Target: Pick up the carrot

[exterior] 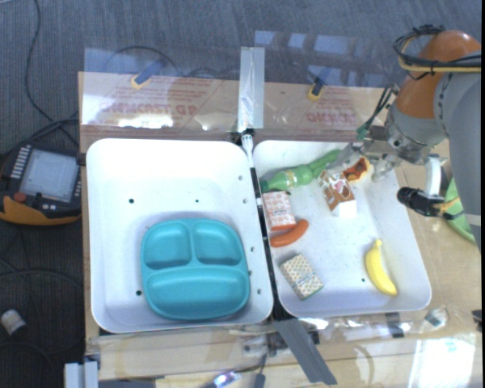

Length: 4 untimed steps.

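I'm watching the gripper (pixel 370 153) hovering by the carrot (pixel 356 168); I cannot tell its state.

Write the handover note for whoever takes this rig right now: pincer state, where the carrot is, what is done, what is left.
Pincer: over the far end of the right bin; whether it is open or shut cannot be told.
Carrot: an orange piece directly under the pincer, beside the green bottle and the white and red carton. A hold on it is not visible.
Other items in that bin: sausage, banana, two small boxes. The left bin holds the teal divided plate.
Done: arm brought over the carrot.
Left: confirm the grip, then lift the carrot.
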Tool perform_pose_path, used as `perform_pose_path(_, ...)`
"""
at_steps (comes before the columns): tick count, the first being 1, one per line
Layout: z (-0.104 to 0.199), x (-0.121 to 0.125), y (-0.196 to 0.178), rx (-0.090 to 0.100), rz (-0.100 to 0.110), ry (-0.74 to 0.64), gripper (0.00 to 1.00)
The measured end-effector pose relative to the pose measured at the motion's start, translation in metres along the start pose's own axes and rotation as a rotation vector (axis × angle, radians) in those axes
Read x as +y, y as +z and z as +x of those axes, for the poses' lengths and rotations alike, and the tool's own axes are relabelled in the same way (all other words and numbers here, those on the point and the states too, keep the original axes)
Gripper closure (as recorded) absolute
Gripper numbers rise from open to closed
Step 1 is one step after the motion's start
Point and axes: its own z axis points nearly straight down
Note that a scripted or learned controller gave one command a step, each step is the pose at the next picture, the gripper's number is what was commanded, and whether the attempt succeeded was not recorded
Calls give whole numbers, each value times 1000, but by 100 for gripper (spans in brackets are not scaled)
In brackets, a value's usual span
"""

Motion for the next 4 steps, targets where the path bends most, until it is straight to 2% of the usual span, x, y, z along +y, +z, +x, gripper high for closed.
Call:
perform_pose_path(1, 21, 10, 42, -3, 2, 199, 0)
perform_pose_path(2, 35, -8, 52, -4, -6, 187, 0)
perform_pose_path(3, 66, -30, -33, 0, 3, 393, 0)
perform_pose_path(4, 19, -20, -44, -1, 4, 580, 0)
